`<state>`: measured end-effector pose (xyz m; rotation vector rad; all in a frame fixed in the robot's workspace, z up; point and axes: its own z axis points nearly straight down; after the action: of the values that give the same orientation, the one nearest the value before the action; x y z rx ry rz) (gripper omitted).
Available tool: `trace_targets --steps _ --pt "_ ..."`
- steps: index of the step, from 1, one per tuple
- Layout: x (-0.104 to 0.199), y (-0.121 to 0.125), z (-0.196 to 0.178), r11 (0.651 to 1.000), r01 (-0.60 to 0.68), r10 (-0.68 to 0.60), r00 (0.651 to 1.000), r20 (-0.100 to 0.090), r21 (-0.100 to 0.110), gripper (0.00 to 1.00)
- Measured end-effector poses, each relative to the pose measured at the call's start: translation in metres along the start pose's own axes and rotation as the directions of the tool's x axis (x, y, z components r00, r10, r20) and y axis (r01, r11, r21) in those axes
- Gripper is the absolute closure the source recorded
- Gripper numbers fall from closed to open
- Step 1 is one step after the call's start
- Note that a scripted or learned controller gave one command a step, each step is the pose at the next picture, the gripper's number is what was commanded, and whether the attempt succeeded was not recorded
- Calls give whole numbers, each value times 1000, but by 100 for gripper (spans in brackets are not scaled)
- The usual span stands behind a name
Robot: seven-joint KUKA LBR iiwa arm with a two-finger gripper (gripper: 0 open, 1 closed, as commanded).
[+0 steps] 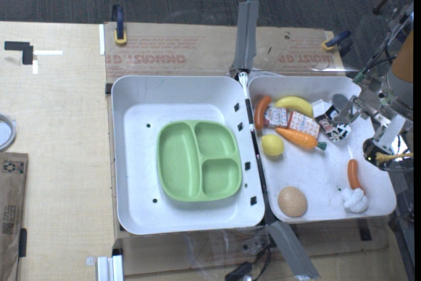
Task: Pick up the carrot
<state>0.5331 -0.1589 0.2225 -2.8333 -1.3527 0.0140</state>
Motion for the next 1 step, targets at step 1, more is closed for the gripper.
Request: trace_targets --steps 1 --pt "20 -41 96 998 62 -62 998 -4 -2 0"
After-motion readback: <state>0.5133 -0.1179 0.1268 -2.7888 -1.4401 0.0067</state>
